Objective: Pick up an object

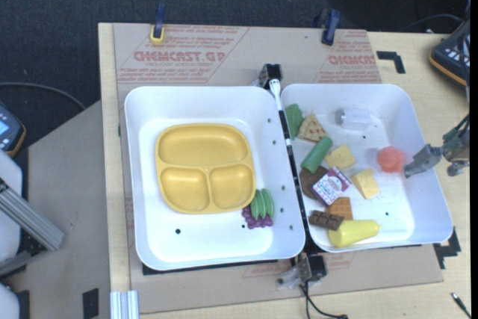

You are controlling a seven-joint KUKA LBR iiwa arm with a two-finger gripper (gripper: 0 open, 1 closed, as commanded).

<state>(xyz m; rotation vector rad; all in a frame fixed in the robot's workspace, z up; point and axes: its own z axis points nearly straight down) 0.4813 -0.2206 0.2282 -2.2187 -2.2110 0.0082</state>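
Gripper [418,164] sits at the right edge of the right bin [429,214], just beside the red ball-like item [390,158], to its right. Jaw state: can't tell, too small and dark at this res. Nothing visibly held.

Likely target = that red item, closest to the gripper, lying mid-right in the right bin, apart from the other toys. Looks like a small plastic or foam toy: prob. light, rounded, smooth-ish, so may roll or squirt out if pinched off-centre. Best hold, I'd judge: straight across its widest part, jaws either side, come down from above.

Other candidates, all w/ toy-food look, prob. light and rigid:
- yellow cheese wedge [366,183], left of and nearer than the red item; flat faces, easy pinch across sides.
- yellow banana-like piece [352,232] at near edge; long, grip across narrow width at mid-length.
- green stick [317,154], more central, leaning among neighbours; crowded.
- clear item [352,118] at far side; hard to make out, prob. slippery.

Left bin [142,235] holds a yellow divided tray [203,166] and a grape bunch [260,207] just beside its near-right corner; well apart from the gripper.
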